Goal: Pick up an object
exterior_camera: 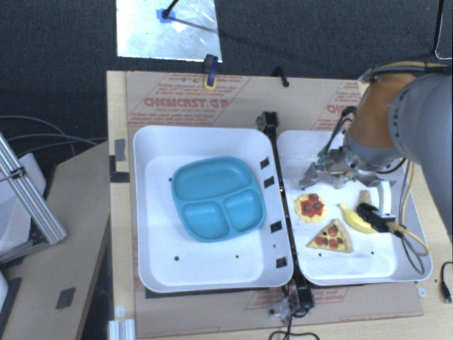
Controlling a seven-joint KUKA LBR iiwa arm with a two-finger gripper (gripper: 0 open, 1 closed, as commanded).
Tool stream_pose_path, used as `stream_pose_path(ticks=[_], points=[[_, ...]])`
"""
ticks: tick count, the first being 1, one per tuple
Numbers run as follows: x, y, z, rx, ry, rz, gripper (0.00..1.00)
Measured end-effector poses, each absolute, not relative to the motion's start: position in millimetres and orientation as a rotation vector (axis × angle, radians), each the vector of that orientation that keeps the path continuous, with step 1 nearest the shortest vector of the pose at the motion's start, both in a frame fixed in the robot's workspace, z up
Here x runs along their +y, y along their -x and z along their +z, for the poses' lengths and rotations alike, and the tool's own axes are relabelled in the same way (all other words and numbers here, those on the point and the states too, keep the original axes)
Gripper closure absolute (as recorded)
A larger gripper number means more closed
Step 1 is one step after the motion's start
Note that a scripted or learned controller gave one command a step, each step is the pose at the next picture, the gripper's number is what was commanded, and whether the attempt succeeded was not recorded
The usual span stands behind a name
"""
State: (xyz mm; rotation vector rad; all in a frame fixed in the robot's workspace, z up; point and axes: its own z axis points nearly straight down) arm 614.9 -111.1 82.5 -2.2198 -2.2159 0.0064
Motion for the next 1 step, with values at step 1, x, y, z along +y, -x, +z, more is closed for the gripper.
stream_pose_path(ticks=[1], points=[[-117.6,-569.6,85.7,-2.222,2.223,-0.003,0.00]])
